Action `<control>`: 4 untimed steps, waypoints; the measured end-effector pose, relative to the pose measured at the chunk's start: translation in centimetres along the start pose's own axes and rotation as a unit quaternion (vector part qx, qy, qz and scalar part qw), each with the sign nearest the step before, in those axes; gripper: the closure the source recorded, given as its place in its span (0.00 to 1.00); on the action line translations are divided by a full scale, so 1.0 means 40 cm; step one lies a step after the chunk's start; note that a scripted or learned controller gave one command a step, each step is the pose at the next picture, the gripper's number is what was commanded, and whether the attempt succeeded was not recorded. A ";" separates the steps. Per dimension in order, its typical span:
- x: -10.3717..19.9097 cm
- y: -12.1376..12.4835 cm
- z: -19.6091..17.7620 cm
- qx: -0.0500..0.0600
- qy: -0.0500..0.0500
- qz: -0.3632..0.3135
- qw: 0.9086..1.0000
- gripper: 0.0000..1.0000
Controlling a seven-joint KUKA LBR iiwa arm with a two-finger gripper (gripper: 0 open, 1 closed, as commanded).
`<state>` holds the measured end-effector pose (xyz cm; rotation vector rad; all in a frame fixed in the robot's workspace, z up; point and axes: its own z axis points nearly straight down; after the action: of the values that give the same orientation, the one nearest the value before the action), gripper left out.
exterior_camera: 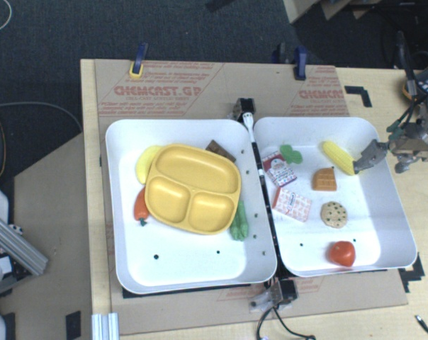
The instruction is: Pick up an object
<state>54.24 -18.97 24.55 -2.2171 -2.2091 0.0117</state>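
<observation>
The right bin holds a yellow corn cob, an orange-brown waffle piece, a round cookie, a red tomato, a green toy and two red-and-white packets. My gripper hangs over the right bin's upper right part, just right of the corn cob's end. Nothing is seen held in it.
The left bin holds a yellow divided plate. A yellow piece, a red-orange pepper, a green item and a brown item poke out around the plate. Clamps sit at the board's far edge.
</observation>
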 end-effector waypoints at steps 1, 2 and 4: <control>0.002 0.006 -0.019 -0.007 -0.002 -0.002 1.000 0.00; 0.015 0.007 0.139 -0.003 0.000 -0.002 1.000 0.00; 0.032 -0.003 0.407 -0.005 -0.001 -0.002 1.000 0.00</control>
<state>53.91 -17.63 8.27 -2.2179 -2.2196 0.0021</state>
